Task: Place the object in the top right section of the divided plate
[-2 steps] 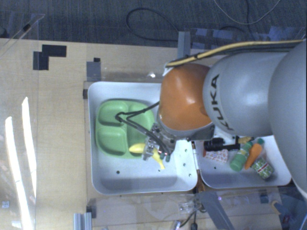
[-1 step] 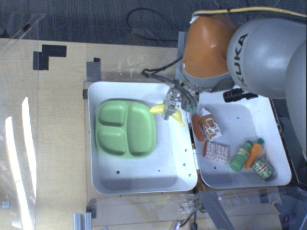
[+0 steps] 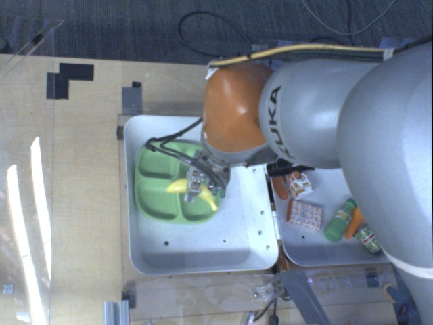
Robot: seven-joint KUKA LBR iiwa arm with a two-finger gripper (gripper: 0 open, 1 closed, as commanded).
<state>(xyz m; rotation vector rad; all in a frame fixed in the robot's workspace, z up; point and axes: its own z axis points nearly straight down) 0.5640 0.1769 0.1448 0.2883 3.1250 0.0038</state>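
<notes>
A green divided plate (image 3: 154, 181) lies in the left white bin (image 3: 203, 252), toward its upper left. My gripper (image 3: 201, 189) hangs over the plate's right side, under the orange wrist band. A yellow banana-shaped object (image 3: 178, 187) sticks out on both sides of the fingertips, its other end showing at the plate's lower right rim. The gripper is shut on it. The arm hides the plate's upper right part.
The right bin (image 3: 318, 257) holds a small carton (image 3: 298, 183), a patterned box (image 3: 305, 215), a green bottle (image 3: 337, 225), an orange carrot-like piece (image 3: 354, 223) and a can (image 3: 369, 240). The big grey arm covers most of that bin.
</notes>
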